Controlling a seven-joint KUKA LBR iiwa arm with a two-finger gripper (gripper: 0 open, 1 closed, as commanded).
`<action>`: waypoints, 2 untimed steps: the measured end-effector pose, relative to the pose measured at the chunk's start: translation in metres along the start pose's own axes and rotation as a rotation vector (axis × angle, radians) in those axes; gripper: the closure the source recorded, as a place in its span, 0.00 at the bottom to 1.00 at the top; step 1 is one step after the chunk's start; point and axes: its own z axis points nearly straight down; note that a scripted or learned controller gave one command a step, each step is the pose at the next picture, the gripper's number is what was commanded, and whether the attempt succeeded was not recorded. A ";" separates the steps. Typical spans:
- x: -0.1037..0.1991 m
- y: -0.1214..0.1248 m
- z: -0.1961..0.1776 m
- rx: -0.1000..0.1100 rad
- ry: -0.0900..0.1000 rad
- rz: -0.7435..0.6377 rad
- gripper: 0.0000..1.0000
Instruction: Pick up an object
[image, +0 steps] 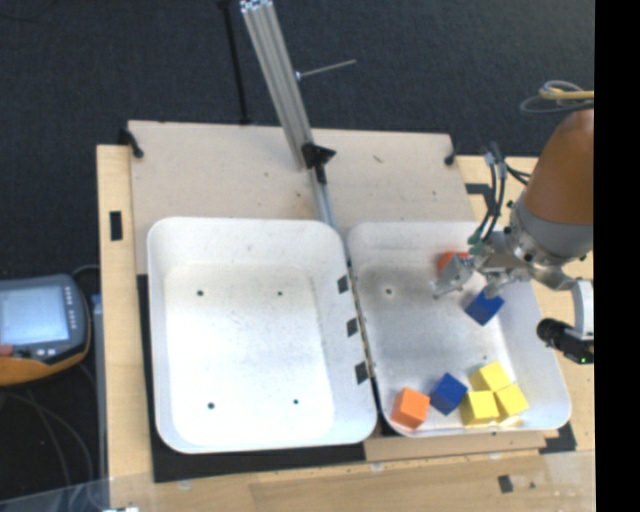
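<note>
Right now the end effector (478, 282) hangs over the right white plastic bin (400, 330), just beside a small blue foam cube (484, 307); how its grip stands I cannot tell. Best to come straight down over that cube. It sits turned cornerwise, with no long side.
</note>
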 end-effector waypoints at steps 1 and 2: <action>-0.061 0.014 0.023 0.003 -0.004 0.001 0.00; -0.058 0.087 0.061 0.001 -0.001 -0.007 0.00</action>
